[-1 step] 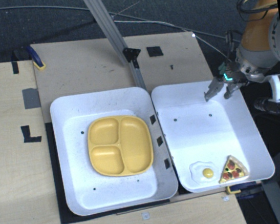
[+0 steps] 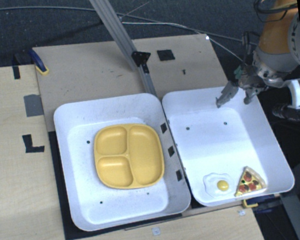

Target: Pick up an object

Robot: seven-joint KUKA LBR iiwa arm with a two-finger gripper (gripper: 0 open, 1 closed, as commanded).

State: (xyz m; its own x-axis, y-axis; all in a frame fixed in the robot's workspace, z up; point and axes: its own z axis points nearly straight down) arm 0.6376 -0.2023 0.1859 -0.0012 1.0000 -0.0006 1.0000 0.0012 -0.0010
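Note:
A toy fried egg (image 2: 216, 184) lies in the near part of the right bin (image 2: 225, 139). Beside it, at the bin's near right corner, rests a toy pizza slice (image 2: 250, 181). My gripper (image 2: 236, 95) hangs over the far right edge of that bin, well away from both toys. Its two fingers are spread apart with nothing between them. A yellow divided plate (image 2: 128, 155) sits in the middle of the left bin (image 2: 77, 154).
A slanted metal post (image 2: 121, 34) rises behind the gap between the bins. Cables run across the dark floor at the back. The wooden bench (image 2: 12, 164) carries black tape marks on the left. The arm's orange band (image 2: 281, 31) is at the right edge.

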